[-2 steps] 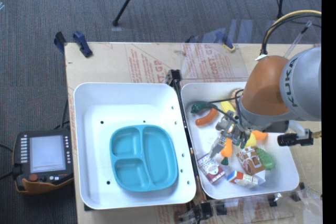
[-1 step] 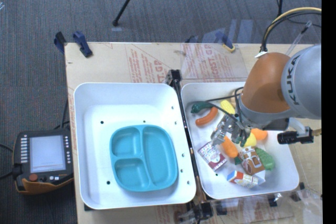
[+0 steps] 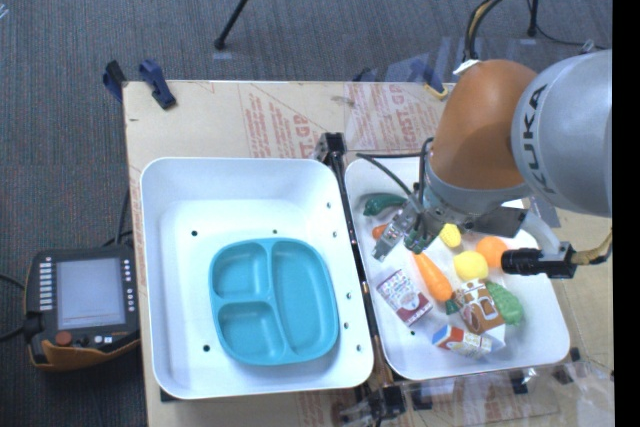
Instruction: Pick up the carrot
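Carrot (image 3: 434, 278): lies in the right bin (image 3: 545, 340), near its middle, flat on the floor of the bin. Its long axis runs on a slant, from upper left to lower right in the camera view. The upper-left end sits just under the gripper; the lower-right end stops next to a small brown-and-white carton (image 3: 478, 307). I can't make out which end is the tip.

Gripper (image 3: 407, 237): hangs over the left part of the right bin, just above and left of the carrot's upper end. Nothing shows between the jaws. Whether the jaws are released or clenched I cannot tell; they are too small and blurred from here.

Arm (image 3: 560, 130): grey, with the orange band (image 3: 482, 120) bulging above the wrist, reaching in from the right and covering the back of the right bin.

Right bin, other things: a lemon (image 3: 471, 265) just right of the carrot, an orange (image 3: 492, 249) beside it, a green piece (image 3: 383, 205) near the back left, a red-and-white packet (image 3: 401, 295) left of the carrot, a green leafy thing (image 3: 506, 303) by the carton, another small carton (image 3: 461, 340) at the front.

Left bin (image 3: 170, 185): holds a blue divided plate (image 3: 272, 300), three compartments.

Worktop (image 3: 250, 115): brown board under both bins, with a blue clamp (image 3: 156, 82) at its back left corner.

Floor: a pendant (image 3: 85, 305) with a screen lies left of the worktop.
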{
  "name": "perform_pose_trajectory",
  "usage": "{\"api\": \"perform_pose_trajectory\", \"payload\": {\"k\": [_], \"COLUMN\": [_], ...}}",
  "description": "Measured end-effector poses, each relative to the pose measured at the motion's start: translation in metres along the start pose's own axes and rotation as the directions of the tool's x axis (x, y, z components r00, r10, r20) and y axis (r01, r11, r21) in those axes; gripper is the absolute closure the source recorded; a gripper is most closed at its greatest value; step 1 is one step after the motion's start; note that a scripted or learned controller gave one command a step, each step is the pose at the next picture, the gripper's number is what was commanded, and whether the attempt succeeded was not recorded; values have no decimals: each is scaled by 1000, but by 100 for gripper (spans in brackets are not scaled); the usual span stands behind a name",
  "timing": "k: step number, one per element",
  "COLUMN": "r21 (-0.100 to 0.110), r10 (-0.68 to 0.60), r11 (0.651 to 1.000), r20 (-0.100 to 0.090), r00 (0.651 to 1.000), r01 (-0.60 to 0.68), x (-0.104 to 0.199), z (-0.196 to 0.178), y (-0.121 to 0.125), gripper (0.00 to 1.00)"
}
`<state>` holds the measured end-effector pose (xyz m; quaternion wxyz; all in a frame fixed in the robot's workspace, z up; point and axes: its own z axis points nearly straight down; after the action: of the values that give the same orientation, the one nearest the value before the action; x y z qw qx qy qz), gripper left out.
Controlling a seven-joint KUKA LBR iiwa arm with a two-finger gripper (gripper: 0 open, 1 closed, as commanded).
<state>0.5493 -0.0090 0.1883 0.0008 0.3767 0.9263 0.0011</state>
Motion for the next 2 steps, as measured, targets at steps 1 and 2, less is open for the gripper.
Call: {"api": "perform_pose_trajectory", "payload": {"k": [1,2], "r21": [4,4], "r10": [160,-31], "r11": [987,1000], "r20": [-3,1], "r00": [987,1000], "r01": [-160,31], "x": [53,-17], "z": [2,-16], "y": [83,19], "gripper": [100,100]}}
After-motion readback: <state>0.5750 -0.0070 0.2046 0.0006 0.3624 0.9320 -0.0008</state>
